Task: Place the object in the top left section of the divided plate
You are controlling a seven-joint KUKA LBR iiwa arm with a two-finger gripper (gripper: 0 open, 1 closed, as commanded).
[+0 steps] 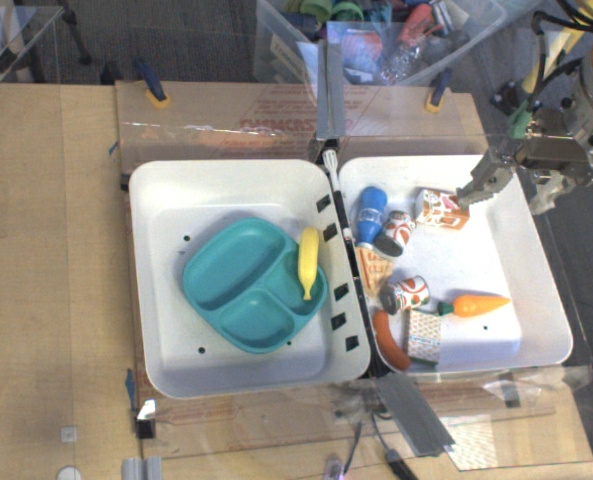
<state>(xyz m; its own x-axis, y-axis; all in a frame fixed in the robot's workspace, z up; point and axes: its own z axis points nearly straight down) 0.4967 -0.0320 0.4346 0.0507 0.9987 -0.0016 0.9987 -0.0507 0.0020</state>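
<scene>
A teal divided plate (208, 273) lies in the left bin (166, 193). A yellow banana (308, 261) rests along the plate's right rim, close to the wall between the bins. My gripper (506, 194) hangs over the far right corner of the right bin (536, 268), well away from the plate. It is open, with nothing between its fingers. The left finger's tip (471, 190) is just beside an orange-and-white carton (439, 211).
The right bin holds a blue bottle (370, 213), a red-and-white can (408, 293), a carrot (479, 305), a red sausage (389, 340) and other small packs. A clear tub of toys (376, 13) stands behind the bins.
</scene>
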